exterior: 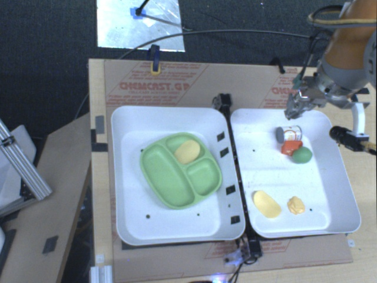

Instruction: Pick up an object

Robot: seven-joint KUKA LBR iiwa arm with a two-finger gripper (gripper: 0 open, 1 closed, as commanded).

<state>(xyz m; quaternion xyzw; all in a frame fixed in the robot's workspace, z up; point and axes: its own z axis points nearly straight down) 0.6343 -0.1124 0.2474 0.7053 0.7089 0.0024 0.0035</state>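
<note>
Two shallow white bins sit side by side. The left bin [126, 217] bears a green divided plastic plate [179, 171] with a pale yellow rounded piece [188, 151] in its upper compartment. The right bin [339, 208] holds five loose things: a flat yellow oval piece [267, 204] and a small yellow lumpy piece [296, 205] toward six o'clock, and a cluster of a small grey-and-white can lying on its side [288, 134], an orange-red piece [291, 147] and a green rounded piece [302, 155] toward twelve o'clock. The gripper [296, 106] hangs over the bin's far edge; its grip state cannot be told, and nothing shows in it. The can is the nearest candidate, just at six o'clock of the gripper, its long axis running nine to three, touching the orange-red piece.
</note>
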